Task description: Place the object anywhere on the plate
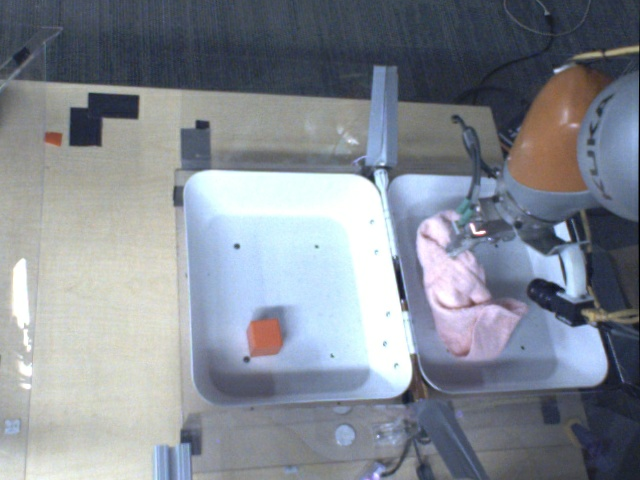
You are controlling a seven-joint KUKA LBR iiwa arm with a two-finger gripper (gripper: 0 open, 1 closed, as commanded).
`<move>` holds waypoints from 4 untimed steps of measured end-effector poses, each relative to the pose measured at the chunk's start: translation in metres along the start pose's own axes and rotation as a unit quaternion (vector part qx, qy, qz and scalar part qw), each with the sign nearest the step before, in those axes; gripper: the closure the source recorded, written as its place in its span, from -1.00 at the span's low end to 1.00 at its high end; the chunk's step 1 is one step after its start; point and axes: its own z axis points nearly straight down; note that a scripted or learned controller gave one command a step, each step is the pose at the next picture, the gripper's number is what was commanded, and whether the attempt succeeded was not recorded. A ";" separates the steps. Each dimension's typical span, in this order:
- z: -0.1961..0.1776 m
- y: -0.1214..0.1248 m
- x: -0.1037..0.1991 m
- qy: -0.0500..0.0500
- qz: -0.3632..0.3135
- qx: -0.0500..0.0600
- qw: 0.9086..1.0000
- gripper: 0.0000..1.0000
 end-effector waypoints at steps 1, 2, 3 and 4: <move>-0.040 0.003 0.001 0.000 -0.004 -0.001 1.000 1.00; -0.032 0.009 0.051 0.001 -0.206 0.000 0.979 1.00; -0.045 0.019 0.100 0.000 -0.397 -0.002 0.918 1.00; -0.039 0.038 0.149 0.000 -0.571 -0.003 0.821 1.00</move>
